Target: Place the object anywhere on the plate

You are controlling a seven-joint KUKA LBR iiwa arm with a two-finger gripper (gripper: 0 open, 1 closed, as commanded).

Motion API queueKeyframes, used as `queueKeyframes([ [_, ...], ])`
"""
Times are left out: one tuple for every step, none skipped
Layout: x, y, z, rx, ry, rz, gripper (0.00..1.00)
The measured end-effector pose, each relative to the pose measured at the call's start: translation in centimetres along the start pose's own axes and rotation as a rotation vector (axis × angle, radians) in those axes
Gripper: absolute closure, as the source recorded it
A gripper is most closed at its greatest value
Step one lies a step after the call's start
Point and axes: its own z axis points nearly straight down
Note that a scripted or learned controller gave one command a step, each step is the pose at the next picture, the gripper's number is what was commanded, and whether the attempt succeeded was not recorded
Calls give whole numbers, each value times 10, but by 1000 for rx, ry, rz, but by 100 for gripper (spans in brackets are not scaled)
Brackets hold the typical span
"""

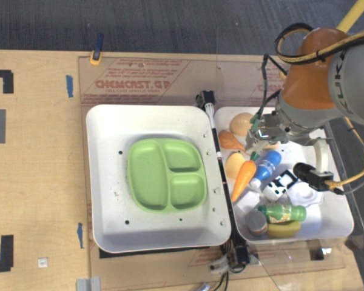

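The left bin (103, 162) gives open room all round the green plate (167, 174), whose three wells lie bare. The right bin (343, 217) is packed: carrot (243, 179), blue bottle (264, 167), egg (241, 123), green bottle (284, 213) and can (257, 222) crowd together, touching or nearly so. The arm (315, 77) hangs over its top half.

A grey robot arm (352, 90) with an orange band (309, 65) above its wrist is reaching in from the right side of the camera view. It is bending downward, with black and yellow cables looping around it. Its gripper (262, 135) is pointing down, low over the right bin.
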Motion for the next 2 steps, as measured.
queueKeyframes([
  [93, -8, -27, -2, 3, 29, 100],
  [89, -9, -26, 0, 0, 35, 0],
])
